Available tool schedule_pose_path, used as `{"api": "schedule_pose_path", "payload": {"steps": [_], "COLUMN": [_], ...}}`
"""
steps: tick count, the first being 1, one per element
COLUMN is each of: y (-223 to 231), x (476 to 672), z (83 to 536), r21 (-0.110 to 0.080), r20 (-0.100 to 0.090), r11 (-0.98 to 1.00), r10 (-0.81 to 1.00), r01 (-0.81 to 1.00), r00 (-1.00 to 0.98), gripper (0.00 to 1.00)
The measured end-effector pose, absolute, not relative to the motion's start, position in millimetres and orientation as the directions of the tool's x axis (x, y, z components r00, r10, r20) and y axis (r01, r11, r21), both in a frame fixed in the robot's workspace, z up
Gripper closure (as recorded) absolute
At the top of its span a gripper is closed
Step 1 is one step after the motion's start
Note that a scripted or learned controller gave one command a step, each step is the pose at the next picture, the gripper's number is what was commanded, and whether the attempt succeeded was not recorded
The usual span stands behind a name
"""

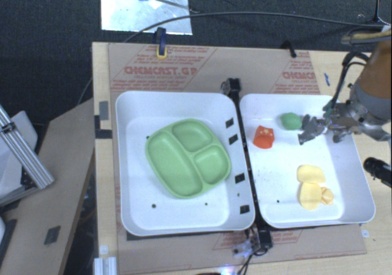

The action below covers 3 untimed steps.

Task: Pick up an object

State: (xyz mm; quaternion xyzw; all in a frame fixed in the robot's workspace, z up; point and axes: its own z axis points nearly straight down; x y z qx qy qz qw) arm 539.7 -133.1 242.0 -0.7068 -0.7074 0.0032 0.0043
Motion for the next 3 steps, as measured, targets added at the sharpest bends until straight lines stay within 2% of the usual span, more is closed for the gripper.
{"api": "schedule_pose_path", "payload": {"steps": [1,3], "y": [-133,-137], "x": [542.0,525.4], "z": [248,145], "r21": [0.002,-0.003], "r20": [-0.001,0.0], "r11": [0.004,0.001], "r10": [1.0,1.0], "r01": [1.0,1.0], "r00": [-0.004,-0.001], "gripper": [0.0,0.0]}}
